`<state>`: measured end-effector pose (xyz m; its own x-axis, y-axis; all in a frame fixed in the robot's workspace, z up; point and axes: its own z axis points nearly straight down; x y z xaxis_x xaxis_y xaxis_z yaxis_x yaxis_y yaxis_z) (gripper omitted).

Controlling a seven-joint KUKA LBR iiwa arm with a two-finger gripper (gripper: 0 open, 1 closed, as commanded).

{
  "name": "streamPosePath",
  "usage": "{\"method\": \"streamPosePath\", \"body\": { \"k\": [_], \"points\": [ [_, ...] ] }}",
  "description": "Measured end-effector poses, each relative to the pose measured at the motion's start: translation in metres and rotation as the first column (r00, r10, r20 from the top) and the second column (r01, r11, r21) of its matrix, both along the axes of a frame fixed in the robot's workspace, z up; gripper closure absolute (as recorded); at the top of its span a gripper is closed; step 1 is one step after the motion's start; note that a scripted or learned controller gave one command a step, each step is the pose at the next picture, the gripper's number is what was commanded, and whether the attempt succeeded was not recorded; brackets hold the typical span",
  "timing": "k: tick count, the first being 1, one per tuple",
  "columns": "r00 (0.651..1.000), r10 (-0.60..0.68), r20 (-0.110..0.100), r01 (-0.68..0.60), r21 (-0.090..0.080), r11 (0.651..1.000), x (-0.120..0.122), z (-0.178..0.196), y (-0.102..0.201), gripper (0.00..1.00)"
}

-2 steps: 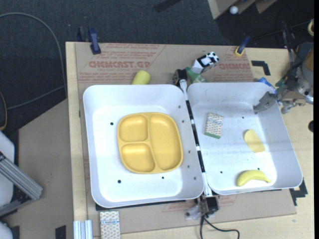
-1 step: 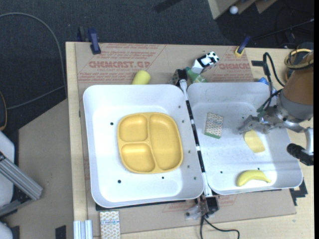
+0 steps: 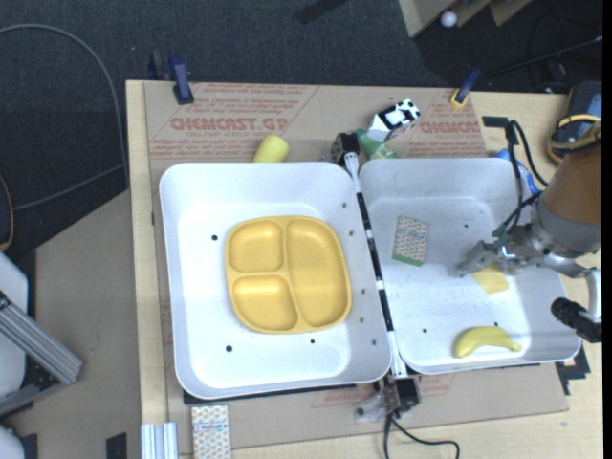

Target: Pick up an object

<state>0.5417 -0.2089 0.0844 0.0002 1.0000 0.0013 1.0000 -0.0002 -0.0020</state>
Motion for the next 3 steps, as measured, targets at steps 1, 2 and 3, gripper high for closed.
{"method": "streamPosePath", "body": {
  "k": [1, 2, 3],
  "points": [
    [1.000, -0.001, 0.002, 0.001, -0.001, 1.000, 0.001, 0.010, 0.000, 1.00],
    [1.000, -0.001, 0.002, 0.001, -0.001, 1.000, 0.001, 0.010, 0.000, 0.00],
    [1.000, 0.000, 0.000, 0.000, 0.000, 1.000, -0.014, 0.000, 0.006, 0.00]
  ]
}}
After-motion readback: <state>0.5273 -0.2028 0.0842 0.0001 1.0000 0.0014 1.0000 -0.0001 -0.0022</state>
